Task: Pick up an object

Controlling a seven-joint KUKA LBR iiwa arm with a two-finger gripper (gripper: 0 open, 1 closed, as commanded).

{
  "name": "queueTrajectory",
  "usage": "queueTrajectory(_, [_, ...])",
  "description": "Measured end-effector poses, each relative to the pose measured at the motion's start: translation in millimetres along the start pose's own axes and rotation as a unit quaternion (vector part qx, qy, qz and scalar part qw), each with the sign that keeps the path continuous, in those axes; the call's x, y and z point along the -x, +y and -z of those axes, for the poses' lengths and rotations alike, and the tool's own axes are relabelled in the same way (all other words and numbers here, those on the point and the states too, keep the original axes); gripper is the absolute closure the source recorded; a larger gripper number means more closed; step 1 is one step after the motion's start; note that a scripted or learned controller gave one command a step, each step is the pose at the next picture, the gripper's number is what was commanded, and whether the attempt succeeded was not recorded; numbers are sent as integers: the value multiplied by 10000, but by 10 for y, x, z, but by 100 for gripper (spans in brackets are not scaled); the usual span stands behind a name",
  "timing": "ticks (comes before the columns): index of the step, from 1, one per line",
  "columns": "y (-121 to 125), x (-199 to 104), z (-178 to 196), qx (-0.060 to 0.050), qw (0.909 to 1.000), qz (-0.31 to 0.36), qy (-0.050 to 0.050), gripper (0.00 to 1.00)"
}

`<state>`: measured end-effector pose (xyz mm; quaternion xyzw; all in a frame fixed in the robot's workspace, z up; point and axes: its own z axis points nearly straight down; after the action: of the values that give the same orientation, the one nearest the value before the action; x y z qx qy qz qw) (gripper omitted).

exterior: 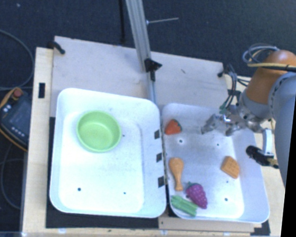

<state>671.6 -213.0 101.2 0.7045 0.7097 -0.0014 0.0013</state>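
Note:
The right bin holds several toy foods: a red strawberry at its left wall, a tan drumstick, purple grapes, a green vegetable at the front rim, and an orange cracker. My gripper hovers over the far part of this bin, to the right of the strawberry and behind the cracker. Its two fingers stand apart, open, with nothing between them.
The left bin carries a light green bowl in its far left part. A metal pole rises behind the bins. An orange-edged pendant lies off the bench at the left.

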Motion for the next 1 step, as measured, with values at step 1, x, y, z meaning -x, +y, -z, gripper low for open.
queueTrajectory(1, [8,12,122,12,10000,20,-20,100])
